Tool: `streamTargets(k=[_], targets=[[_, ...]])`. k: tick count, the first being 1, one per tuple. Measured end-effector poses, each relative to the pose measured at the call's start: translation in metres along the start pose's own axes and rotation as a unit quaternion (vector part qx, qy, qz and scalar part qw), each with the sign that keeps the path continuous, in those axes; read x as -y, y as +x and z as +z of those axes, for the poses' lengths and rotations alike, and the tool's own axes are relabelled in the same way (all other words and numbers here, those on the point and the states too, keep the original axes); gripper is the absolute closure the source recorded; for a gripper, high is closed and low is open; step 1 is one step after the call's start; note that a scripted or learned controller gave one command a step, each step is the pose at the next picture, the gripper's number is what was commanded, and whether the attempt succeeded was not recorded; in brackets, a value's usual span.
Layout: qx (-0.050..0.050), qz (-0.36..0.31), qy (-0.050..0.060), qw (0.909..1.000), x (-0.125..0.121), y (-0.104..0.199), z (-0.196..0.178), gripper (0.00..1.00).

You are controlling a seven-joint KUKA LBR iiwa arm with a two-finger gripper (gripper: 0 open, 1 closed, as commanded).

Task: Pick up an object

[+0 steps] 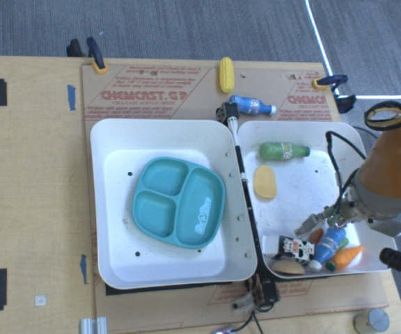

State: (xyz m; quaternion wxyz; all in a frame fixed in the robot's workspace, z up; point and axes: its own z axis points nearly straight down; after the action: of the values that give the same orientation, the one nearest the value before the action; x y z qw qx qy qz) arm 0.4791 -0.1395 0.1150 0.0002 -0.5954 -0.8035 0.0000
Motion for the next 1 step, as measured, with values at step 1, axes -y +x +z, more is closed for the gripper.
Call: streamTargets(k=[1], targets=[[0.001, -0.139, -0.001, 0.9904, -0.0158, -0.0145, 0.0291, 0.0]])
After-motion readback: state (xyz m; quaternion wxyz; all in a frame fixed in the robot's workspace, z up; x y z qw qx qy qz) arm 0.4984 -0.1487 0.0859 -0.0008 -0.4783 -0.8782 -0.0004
